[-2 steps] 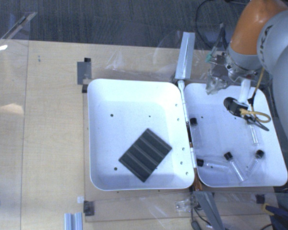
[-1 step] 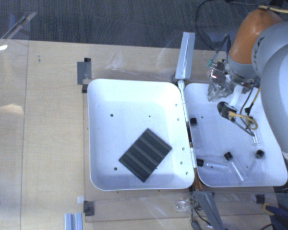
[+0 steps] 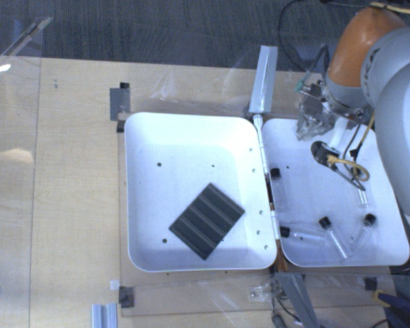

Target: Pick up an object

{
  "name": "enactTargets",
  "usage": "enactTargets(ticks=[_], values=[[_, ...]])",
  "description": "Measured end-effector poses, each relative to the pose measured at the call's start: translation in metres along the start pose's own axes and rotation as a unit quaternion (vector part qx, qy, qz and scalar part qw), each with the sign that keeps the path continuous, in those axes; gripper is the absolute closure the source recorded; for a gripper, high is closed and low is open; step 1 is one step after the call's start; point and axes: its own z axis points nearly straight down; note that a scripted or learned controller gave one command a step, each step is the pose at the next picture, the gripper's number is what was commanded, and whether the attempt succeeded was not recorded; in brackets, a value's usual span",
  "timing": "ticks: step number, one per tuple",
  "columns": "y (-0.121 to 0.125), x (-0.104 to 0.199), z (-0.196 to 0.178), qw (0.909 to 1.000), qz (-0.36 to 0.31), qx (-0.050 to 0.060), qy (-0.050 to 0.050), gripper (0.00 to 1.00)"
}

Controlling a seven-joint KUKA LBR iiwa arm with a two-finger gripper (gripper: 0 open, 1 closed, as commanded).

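Note:
A dark grey ribbed rectangular pad (image 3: 207,221) lies at an angle in the left white bin (image 3: 171,149), toward its front. Several small clear tubes with black caps lie in the right white bin (image 3: 297,197): one (image 3: 299,234) by the front left corner, one (image 3: 331,234) at the front middle, one (image 3: 364,225) at the front right. A lone black cap (image 3: 275,173) sits near the right bin's left wall. My gripper (image 3: 307,127) hangs over the back of the right bin, apart from the tubes and far from the pad.
A grey metal bar (image 3: 264,80) stands behind the gap between the bins. A dark bracket (image 3: 120,101) sits at the left bin's back left corner. The bench (image 3: 55,183) stretches bare wood to the left. The arm's orange band (image 3: 359,43) looms at upper right.

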Motion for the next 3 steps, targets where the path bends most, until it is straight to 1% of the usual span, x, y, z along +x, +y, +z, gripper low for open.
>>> enactTargets(ticks=[3], values=[[0.003,0.006,-0.037,0.9999,-0.011,-0.008,0.002,1.00]])
